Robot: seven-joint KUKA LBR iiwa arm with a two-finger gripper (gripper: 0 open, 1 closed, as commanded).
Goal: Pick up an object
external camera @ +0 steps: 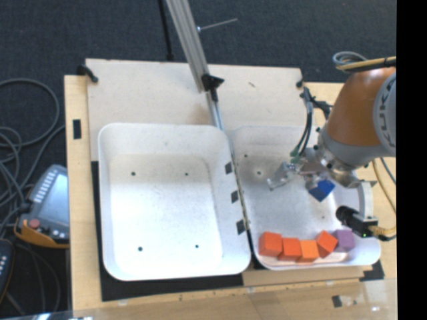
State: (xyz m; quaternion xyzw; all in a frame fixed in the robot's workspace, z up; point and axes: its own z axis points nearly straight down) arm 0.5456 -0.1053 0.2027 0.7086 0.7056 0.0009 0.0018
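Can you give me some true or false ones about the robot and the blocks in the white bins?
1. The orange blocks sit in the right bin. True.
2. A purple block lies at the row's right end. True.
3. The orange blocks sit in the left bin. False: they line the right bin's near edge.
4. The blue block is in the orange row. False: it is apart, beside the gripper.

You are looking down from one fixed camera above the tabletop (280, 79), tilted at a slant. It is sitting far enough back that both white bins are fitting in view: the left bin (167, 135) and the right bin (267, 135). The arm (360, 119) is entering from the right.
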